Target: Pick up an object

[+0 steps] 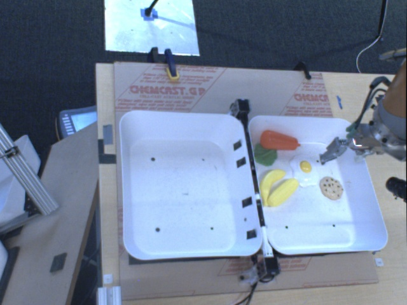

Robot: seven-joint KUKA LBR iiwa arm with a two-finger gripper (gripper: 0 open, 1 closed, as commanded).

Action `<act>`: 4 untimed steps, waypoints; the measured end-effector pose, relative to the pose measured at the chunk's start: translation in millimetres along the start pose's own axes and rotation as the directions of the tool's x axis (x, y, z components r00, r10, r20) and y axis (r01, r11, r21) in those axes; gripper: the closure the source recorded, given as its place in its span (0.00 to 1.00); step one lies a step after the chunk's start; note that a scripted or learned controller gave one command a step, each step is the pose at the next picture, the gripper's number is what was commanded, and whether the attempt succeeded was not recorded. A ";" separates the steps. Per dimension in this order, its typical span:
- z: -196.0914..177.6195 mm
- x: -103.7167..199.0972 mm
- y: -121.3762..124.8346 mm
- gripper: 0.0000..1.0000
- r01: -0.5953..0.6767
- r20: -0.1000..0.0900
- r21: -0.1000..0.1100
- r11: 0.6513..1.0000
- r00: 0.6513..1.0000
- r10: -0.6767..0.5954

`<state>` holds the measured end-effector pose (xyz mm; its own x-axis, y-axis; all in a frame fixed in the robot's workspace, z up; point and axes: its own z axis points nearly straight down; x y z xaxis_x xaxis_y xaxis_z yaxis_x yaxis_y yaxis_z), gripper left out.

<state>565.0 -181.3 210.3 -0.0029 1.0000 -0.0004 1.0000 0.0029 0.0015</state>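
Two bins (184, 122) in my view; gripper (332, 152) hovers over the right bin (365, 224) near the egg (305, 168), jaws open, gripping nothing.

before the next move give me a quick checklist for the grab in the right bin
1. Objects present in right bin: carrot, green piece, bananas, fried egg, cookie: ok.
2. Gripper over the right bin: ok.
3. Nothing held between jaws: ok.
4. Jaws open wide enough: cannot tell.
5. Gripper lined up over a target: not ok, it sits beside the fried egg, above the cookie.
6. Cookie free of neighbours: ok.
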 end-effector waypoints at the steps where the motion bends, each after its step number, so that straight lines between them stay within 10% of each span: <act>1: -40.4 61.2 54.7 0.00 0.007 0.001 -0.006 1.000 1.000 -0.007; 2: -56.1 109.2 101.5 0.00 0.006 -0.001 -0.006 1.000 1.000 -0.006; 3: -66.4 106.0 100.1 1.00 0.007 0.001 -0.006 1.000 1.000 -0.007; 4: -109.3 178.2 56.5 1.00 0.007 -0.003 -0.002 1.000 1.000 -0.007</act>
<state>620.8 -2.8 319.6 -0.0097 0.9999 0.0026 0.9999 0.0097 0.0034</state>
